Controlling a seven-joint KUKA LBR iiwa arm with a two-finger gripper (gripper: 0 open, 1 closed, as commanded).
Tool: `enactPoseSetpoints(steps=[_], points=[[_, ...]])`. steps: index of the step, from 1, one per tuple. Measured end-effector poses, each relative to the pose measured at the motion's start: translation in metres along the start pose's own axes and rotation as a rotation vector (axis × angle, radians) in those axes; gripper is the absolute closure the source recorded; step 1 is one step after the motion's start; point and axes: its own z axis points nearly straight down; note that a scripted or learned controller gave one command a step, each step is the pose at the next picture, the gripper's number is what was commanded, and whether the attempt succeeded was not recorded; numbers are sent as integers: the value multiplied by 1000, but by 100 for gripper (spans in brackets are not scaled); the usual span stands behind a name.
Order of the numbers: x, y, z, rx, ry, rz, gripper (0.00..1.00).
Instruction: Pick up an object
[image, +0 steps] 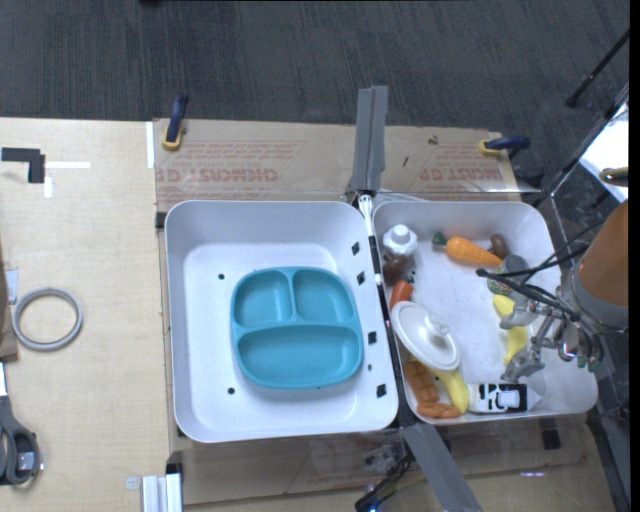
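A blue divided plate (297, 328) is seen lying in the left bin (190, 300). In the right bin (470, 212), beside it, a white lid (425, 335), a carrot (468, 251), a small bottle (399, 250) and yellow pieces (514, 340) are scattered. The gripper (535, 345) is positioned low at that bin's right side, above the yellow pieces.

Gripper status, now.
Gripper: low over the right bin by a yellow item; grip state cannot be told.
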Motion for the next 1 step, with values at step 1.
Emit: enactPoseSetpoints(steps=[1], points=[[19, 49, -1, -1, -6, 52, 0]])
